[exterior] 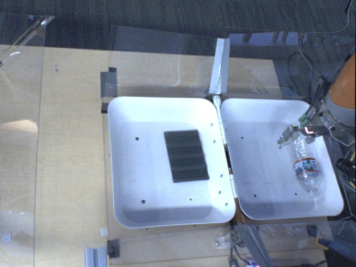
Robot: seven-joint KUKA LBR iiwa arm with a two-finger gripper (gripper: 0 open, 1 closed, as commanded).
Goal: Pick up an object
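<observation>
While my arm (342,96) is cut off at the right edge, my pincer (297,132) hangs over the right bin (261,166); whether it is clenched I cannot tell. Just below lies a clear bottle (306,168), hard to outline. A dark pad (186,156) lies in the left bin (139,166).

My view from above — even, bright light; white bins (167,204) near glare, soft shadows along their walls, slightly grainy.
</observation>
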